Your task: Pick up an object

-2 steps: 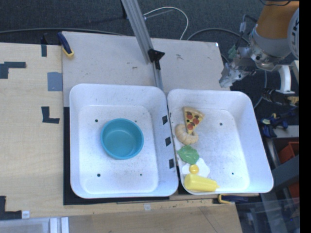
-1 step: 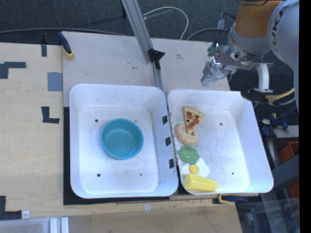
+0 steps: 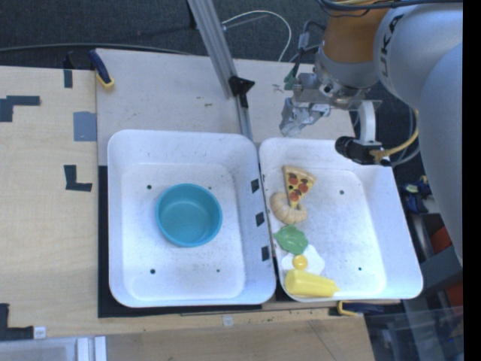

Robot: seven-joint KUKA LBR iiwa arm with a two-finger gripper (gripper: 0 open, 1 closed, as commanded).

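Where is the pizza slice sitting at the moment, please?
In the camera view, the pizza slice lies in the right bin, near its upper left corner, just above and touching the croissant.

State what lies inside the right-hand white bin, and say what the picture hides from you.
Inside the right bin, along its left side: a pizza slice, a croissant, a green leaf piece, a fried egg and a yellow piece. Their undersides are covered.
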